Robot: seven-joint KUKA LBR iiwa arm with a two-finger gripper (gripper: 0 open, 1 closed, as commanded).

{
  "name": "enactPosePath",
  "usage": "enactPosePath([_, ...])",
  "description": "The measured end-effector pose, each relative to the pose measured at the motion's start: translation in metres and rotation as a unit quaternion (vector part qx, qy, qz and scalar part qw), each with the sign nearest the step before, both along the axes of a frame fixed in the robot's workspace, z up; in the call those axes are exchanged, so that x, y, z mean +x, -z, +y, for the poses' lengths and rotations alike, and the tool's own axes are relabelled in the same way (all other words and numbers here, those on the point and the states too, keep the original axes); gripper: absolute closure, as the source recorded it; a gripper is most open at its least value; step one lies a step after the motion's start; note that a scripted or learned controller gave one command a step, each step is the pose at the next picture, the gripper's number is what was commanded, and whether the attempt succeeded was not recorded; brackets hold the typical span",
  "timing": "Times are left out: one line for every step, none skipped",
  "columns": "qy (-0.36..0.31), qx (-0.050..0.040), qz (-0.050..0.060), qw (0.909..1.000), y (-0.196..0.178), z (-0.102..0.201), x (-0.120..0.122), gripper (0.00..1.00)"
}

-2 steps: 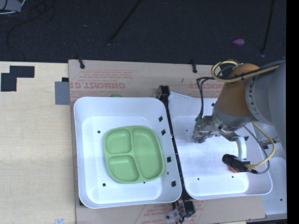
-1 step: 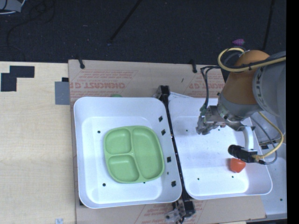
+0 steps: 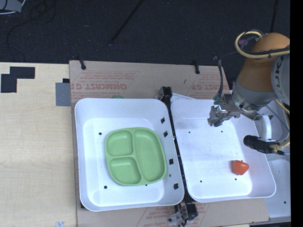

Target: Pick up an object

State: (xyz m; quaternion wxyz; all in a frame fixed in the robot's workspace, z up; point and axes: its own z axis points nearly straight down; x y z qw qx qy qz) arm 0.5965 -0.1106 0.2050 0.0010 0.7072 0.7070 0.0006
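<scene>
Camera view looking down, end effector [image 3: 216,117] hovering over the right bin's [image 3: 199,193] far edge (finger state impossible to tell), red object [image 3: 240,167] lying near that bin's right side, green divided plate [image 3: 135,155] sitting left of it.

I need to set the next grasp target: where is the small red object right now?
The small red object lies in the right bin, near its lower right corner in the camera view, well below the gripper and apart from it.
</scene>
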Motion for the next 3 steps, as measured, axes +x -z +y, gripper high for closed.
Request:
enactPosePath([0.000,0.0005,0.002,1.0000,-0.005,-0.001,0.000,1.00])
enactPosePath([-0.001,0.0010,0.004,1.0000,0.002,0.046,-0.004,1.00])
enactPosePath([-0.002,0.0014,0.002,1.0000,-0.012,0.102,-0.010,1.00])
